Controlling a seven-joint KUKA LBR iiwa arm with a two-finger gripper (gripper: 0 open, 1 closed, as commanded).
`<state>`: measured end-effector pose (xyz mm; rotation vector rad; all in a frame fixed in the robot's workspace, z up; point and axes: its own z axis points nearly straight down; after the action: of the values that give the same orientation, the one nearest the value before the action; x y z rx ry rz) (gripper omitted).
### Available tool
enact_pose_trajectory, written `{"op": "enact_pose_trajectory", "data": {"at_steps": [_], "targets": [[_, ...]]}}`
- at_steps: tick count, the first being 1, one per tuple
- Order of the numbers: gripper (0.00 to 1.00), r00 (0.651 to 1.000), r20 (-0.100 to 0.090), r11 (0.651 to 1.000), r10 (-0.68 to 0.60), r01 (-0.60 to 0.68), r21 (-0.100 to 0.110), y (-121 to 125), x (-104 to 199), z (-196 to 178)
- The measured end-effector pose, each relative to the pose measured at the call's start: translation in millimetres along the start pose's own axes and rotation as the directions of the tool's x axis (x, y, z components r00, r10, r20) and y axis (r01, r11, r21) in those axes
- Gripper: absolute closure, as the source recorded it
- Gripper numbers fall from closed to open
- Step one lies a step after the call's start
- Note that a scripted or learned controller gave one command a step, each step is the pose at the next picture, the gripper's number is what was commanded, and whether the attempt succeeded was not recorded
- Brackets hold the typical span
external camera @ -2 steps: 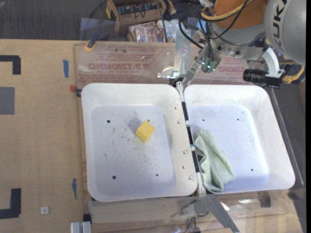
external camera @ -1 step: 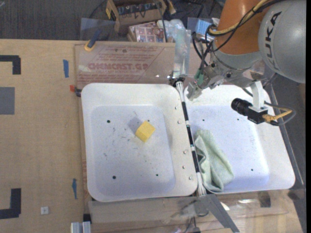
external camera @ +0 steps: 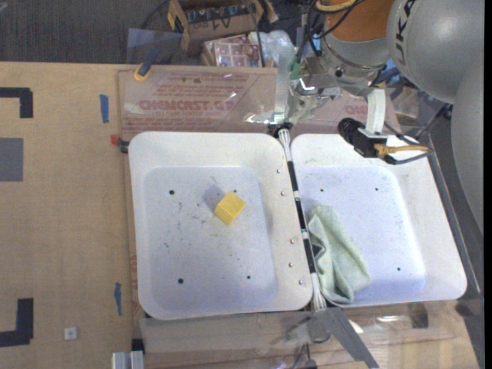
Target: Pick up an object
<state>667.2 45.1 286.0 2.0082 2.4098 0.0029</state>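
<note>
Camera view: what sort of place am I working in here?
Probably a robotics lab test bench, not a home or shop. Two shallow white bins hold just a yellow block and a pale green cloth, on a plywood bench with blue tape marks, cables and boxes behind.

Soft cloth (external camera: 336, 252) (crumpled) — smooth, scuffed plastic bins (external camera: 154, 160).

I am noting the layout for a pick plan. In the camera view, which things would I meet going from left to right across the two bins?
left bin → yellow block → divider between the bins → pale green cloth → right bin
</note>
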Motion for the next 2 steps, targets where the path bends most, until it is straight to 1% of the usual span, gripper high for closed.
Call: {"op": "enact_pose_trajectory", "data": {"at_steps": [1,2], "targets": [[1.00,0.866,-0.004,0.866,-0.499,0.499,0.002,9.3,52.9,20.1],[1.00,0.271,-0.001,0.271,-0.963,0.963,-0.004,6.4,86.9,175.6]]}}
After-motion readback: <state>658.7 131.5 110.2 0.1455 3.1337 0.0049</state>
